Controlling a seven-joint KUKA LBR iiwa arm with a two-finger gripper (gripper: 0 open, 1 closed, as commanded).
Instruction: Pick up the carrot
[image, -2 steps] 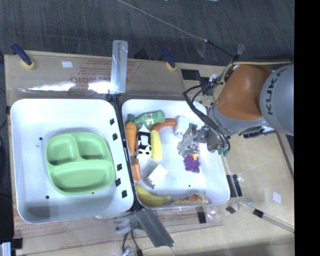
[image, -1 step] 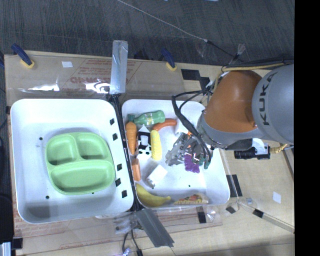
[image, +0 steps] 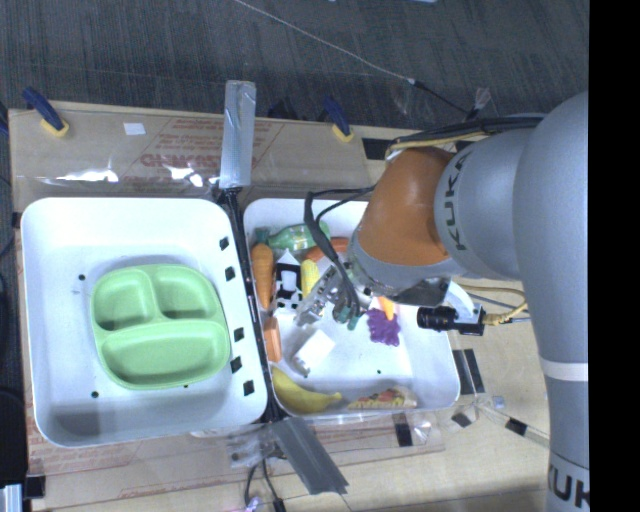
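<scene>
- The green tray (image: 158, 326), smooth plastic with three compartments, lay in the left bin (image: 40, 300), well left of the carrot.
- The carrot (image: 262, 272), a tapered orange piece, lay along the left wall of the right bin (image: 440, 385).
- The gripper (image: 322, 305) hung just right of the carrot; I cannot tell its state.
- A good grasp probably needed a shift leftward and closing across the carrot's width.

Green divided plate (image: 158, 326) in left bin (image: 40, 300); banana (image: 300, 396), purple grapes (image: 383, 326) right.
</scene>
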